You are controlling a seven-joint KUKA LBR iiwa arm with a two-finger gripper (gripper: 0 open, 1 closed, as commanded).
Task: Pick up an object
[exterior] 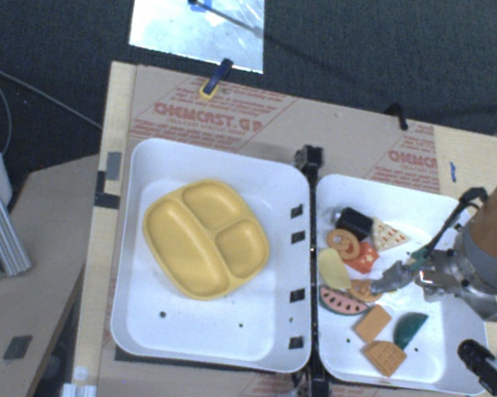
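Gripper point(392, 279) low in right bin point(453, 208) among toy food, tip by the watermelon slice point(342, 301); can't tell jaw state; nothing lifted, pick not yet done

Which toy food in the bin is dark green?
The leaf-shaped piece near the right bin's front right. It alone is dark green; the pieces around it are orange, red, yellow or black.

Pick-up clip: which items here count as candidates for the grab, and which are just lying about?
Job: claw; toy food pile in right bin; watermelon slice; cracker; green piece.
Lying about: yellow divided plate in left bin; blue-yellow clip.
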